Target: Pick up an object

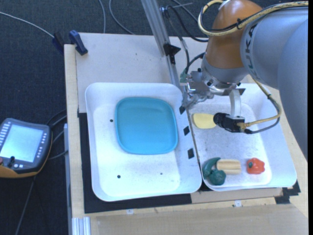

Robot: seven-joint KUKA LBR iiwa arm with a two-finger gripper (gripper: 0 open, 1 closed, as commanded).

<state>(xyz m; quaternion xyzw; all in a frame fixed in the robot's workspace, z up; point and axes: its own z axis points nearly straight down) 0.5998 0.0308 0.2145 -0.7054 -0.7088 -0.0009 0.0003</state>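
- The flat turquoise square plate with rounded corners lies in the left shallow white bin and serves as the landmark here.
- The grey arm with its orange band comes in from above and to the right of the plate.
- The gripper hangs just off the plate's upper right corner, over the line where the two bins meet. It is seen from above, and I cannot tell whether it is open or closed. Nothing shows in its grasp.
- The right shallow white bin sits just beside the plate's right edge.
- A small pale yellow soft-looking piece lies to the right of the plate, level with its middle, just below and right of the gripper and apart from it.
- Lower right of the plate, along the right bin's near wall, three things lie in a row: a dark green lumpy toy, touching it a tan wooden-looking cylinder on its side, and near that a small red rounded toy.
- Far left of the plate, off the bench, rests a grey handheld control pendant with a screen.
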